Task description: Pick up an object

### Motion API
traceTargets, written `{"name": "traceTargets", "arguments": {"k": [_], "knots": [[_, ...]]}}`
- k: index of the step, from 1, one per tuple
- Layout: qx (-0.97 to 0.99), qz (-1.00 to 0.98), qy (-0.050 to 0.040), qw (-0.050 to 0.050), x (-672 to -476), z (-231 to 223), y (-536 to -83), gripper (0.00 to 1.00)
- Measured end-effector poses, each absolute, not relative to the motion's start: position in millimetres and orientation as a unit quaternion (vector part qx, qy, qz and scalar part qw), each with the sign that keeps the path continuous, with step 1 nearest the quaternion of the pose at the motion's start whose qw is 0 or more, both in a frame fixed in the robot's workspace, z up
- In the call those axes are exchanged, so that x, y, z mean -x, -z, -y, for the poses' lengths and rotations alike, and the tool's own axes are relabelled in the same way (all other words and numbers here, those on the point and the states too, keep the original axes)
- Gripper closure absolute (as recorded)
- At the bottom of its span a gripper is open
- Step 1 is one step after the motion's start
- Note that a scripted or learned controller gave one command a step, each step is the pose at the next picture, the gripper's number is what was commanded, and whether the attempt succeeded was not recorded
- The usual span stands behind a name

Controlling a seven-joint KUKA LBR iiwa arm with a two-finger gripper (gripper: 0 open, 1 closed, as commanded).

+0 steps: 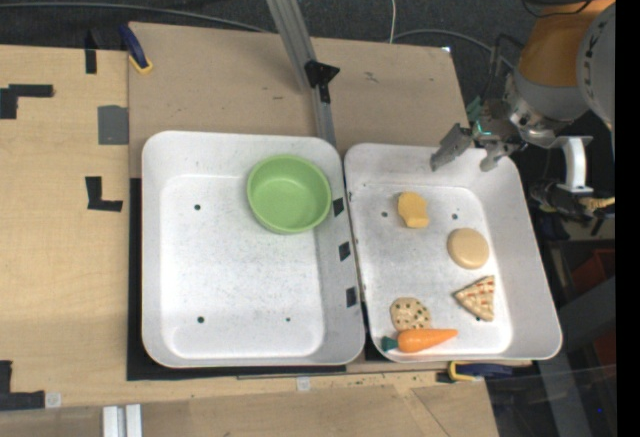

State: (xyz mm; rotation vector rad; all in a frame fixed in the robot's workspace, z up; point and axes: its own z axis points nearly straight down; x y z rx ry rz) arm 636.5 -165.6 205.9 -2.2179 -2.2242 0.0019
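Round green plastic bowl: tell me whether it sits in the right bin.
No, the round green plastic bowl sits in the left white bin.

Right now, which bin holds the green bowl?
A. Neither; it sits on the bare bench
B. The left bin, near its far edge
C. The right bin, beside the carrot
B. The green bowl sits in the left bin toward its far edge, while the carrot lies in the right bin.

On the table [230, 90] two bins sit side by side: the left bin [200, 325] holds a bowl [288, 193] near its back, the right bin [520, 325] a cheese chunk [412, 209], bun [467, 248], pizza slice [477, 298], cookie [408, 312] and carrot [427, 338], the gripper [468, 152] above its far edge.
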Motion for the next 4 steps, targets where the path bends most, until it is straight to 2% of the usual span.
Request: {"name": "traceTargets", "arguments": {"k": [1, 3, 4], "knots": [[0.706, 0.708, -0.0009, 0.000, -636.4, 166, -206, 0.00], [0.706, 0.708, -0.0024, 0.002, -644.3, 166, -107, 0.00], [0.706, 0.708, -0.0015, 0.001, -643.9, 165, -87, 0.00]]}}
